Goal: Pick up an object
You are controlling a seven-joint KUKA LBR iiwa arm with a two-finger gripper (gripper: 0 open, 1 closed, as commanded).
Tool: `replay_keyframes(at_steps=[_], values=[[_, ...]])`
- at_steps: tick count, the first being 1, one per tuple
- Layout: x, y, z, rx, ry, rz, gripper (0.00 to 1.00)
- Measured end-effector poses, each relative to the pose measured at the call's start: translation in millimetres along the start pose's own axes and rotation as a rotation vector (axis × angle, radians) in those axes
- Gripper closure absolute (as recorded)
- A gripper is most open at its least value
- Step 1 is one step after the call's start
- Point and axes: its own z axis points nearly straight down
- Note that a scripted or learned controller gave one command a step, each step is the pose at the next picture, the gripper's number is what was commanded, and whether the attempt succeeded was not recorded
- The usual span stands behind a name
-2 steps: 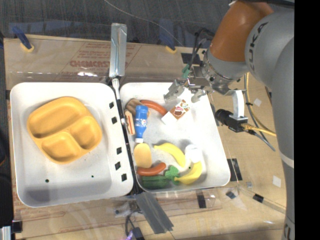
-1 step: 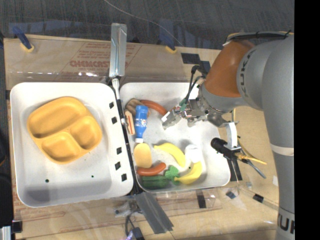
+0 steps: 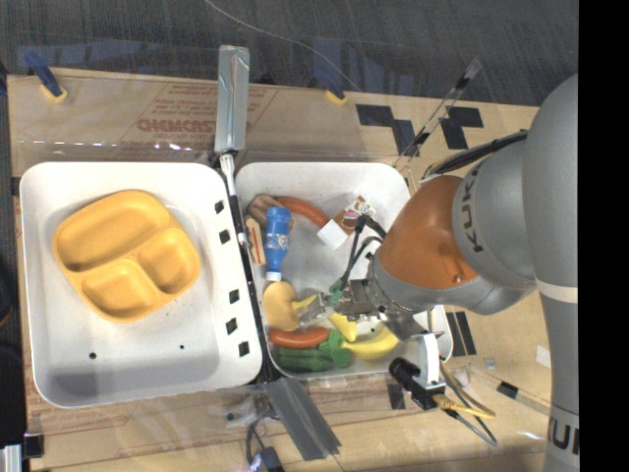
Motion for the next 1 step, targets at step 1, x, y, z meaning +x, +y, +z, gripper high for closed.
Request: replay_keyframes(at_steps=[1], values=[[-1.4, 1.1, -9.8, -0.001, -0.002, -0.003, 1.0]])
